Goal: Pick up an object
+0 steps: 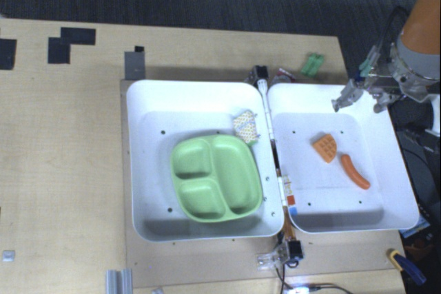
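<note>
Hovering over the top right corner of the right bin (396, 169), the end effector (362, 98) has its fingers spread apart with nothing between them. The waffle piece (325, 147) sits mid-bin, with the orange carrot-looking thing (355, 172) just beside it, toward the bin's lower right. Left of that bin, across the divider, a green divided plate (216, 177) and a small patterned piece (244, 124) are in the other bin (141, 169).

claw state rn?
Claw: open, holding nothing, above the far right corner of the right bin. Waffle and sausage lie on the bin floor.
</note>
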Controlling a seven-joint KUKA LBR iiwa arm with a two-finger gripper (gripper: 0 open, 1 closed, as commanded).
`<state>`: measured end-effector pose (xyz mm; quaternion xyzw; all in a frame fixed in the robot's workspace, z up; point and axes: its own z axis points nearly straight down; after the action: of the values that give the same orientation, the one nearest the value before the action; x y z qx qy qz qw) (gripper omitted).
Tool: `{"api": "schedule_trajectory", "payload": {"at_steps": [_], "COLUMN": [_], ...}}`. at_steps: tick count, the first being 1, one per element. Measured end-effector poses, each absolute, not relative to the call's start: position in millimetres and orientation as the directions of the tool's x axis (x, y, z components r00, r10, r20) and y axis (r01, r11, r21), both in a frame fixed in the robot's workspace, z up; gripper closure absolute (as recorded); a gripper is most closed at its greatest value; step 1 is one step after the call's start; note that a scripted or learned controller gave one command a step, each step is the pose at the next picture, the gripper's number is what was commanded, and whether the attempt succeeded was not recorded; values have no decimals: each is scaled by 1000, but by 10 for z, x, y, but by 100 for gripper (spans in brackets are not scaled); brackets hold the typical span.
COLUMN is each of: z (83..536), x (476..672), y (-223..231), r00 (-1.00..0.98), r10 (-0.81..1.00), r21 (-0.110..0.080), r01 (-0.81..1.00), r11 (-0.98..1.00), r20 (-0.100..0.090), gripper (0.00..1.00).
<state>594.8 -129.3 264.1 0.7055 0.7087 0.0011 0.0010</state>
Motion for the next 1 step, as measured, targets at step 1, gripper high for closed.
{"api": "schedule_trajectory", "payload": {"at_steps": [1], "z": [1221], "x": [5588], "y": [-1142], "r00": [-2], "r10": [1000], "r21": [-1], "r01": [1000], "r11": [2], "r20": [1], "gripper": [0]}}
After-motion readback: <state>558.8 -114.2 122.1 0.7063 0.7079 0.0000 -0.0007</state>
